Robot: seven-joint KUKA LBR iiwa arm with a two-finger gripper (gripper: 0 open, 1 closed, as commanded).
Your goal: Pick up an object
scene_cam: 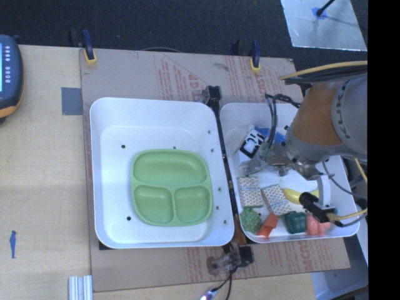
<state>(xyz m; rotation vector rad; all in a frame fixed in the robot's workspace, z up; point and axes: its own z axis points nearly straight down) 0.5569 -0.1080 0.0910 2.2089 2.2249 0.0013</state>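
You see arm (322,120) covering right bin (232,120); tool (262,161) grip unclear. Toys (275,214) partly hidden. Green plate (170,187) in left bin (106,167).

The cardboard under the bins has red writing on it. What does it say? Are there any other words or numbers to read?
Red print on the cardboard sheet: too blurred to read.
Black-and-white item in the right bin: markings too small to read.
Device at the left edge: buttons, nothing readable.

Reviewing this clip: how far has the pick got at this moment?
Done: the arm has reached in over the right bin, its gripper down among the clutter near a black-and-white item. In hand: nothing visibly held. Left: grasp and lift an object. The green divided plate lies in the left bin.
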